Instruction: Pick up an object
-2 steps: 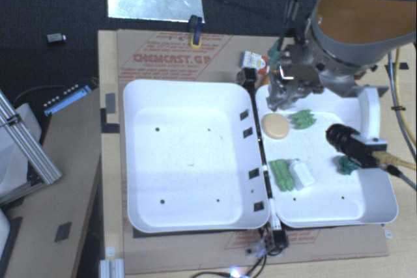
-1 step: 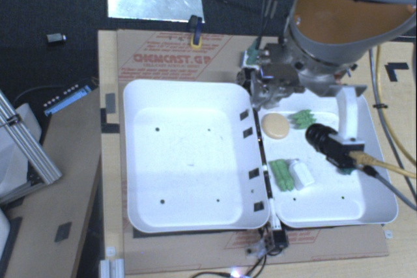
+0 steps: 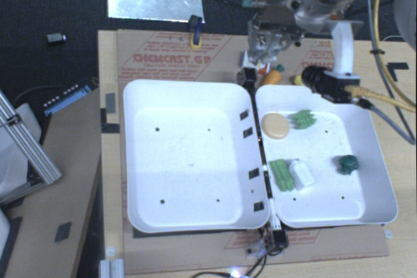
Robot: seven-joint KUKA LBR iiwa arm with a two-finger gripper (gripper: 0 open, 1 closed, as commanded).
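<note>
Gripper (image 3: 263,55) parked above far rim of right bin (image 3: 374,140); jaws state cannot be told.
Tan disc (image 3: 275,125), leafy green piece (image 3: 303,118), green block (image 3: 282,174), white block (image 3: 301,174) and dark green lump (image 3: 347,164) lie in it; the touching blocks could be pinched together or knocked aside.

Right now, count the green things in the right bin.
3. A pale leafy piece near the far wall, a dark chunk at the right, a ridged strip beside the white block.
</note>
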